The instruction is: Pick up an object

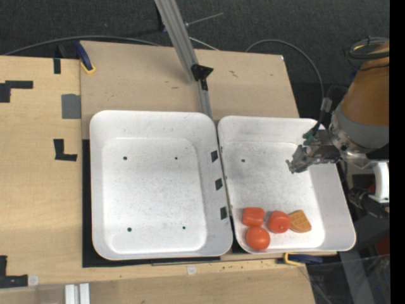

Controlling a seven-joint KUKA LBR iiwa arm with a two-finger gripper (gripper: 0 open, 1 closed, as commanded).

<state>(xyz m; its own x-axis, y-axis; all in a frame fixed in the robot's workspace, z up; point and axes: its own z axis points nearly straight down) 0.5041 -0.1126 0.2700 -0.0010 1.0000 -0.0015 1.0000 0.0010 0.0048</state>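
Hand (297, 163): dark metal, above the right bin (329, 189) near its right wall; finger spacing cannot be made out, nothing seen in its grip. Both bins shallow white plastic, rounded corners, floors speckled with dark flecks. Left bin (101, 170) shows four small dark dots. Objects clustered at the right bin's near edge, well apart from the hand: three smooth rounded red pieces (258, 238), touching, and one tan, rough-looking wedge (300, 221) just beside them. Bench (38, 182) pale wood.

Three red tomatoes (266, 225), black-speckled white bins (158, 122).
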